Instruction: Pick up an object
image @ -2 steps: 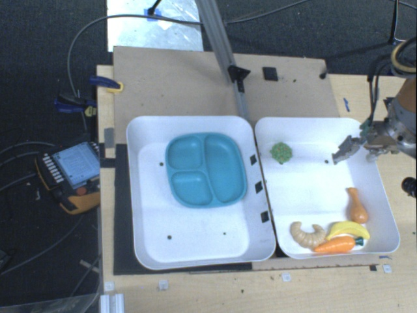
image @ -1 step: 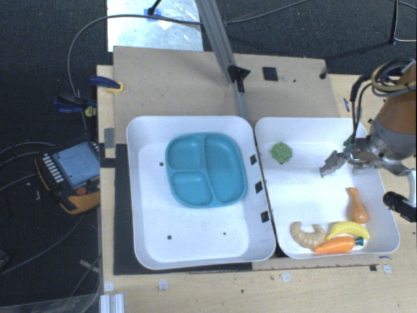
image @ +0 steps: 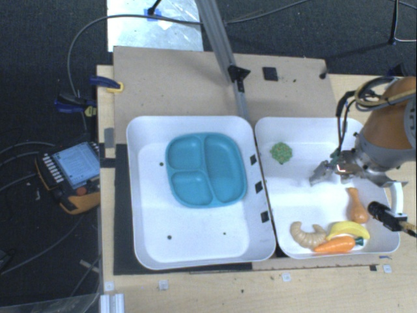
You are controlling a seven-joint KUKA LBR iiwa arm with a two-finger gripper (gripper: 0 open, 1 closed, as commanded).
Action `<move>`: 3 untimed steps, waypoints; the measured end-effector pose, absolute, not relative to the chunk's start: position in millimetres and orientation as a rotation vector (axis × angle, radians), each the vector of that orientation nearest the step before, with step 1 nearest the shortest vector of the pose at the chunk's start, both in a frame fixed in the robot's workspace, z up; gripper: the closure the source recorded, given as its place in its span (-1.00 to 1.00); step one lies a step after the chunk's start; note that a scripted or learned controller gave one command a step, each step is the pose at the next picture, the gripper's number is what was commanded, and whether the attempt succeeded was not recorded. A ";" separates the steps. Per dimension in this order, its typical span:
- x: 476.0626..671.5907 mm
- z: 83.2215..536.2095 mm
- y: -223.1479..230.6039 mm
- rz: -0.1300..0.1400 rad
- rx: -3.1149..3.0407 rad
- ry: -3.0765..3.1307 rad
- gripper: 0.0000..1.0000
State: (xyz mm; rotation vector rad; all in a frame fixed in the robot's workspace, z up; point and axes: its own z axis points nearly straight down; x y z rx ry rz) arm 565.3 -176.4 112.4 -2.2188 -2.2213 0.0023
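Side by side on the bench (image: 195, 83): divided plate (image: 206, 169) in the left bin (image: 150, 233); in the right bin (image: 293, 194), broccoli (image: 281, 152) at the back, drumstick (image: 356, 205), banana (image: 349, 230), carrot (image: 333, 244) and ginger root (image: 304, 233) clustered in front.

Two white bins sit side by side — the left bin (image: 146, 240) and the right bin (image: 293, 132). One blue divided plate (image: 206, 169) with three compartments lies in the left one. The right one has five food items — one green broccoli piece (image: 281, 152), one banana (image: 350, 229), one carrot (image: 335, 244), one tan drumstick-like piece (image: 356, 206), and one curved beige piece (image: 305, 233).
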 end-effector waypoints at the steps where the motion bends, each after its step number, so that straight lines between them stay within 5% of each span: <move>1: 566.5 126.7 -176.8 -0.002 -2.222 -2.225 1.00; 3: 572.3 232.9 -185.6 -0.006 -2.223 -2.231 1.00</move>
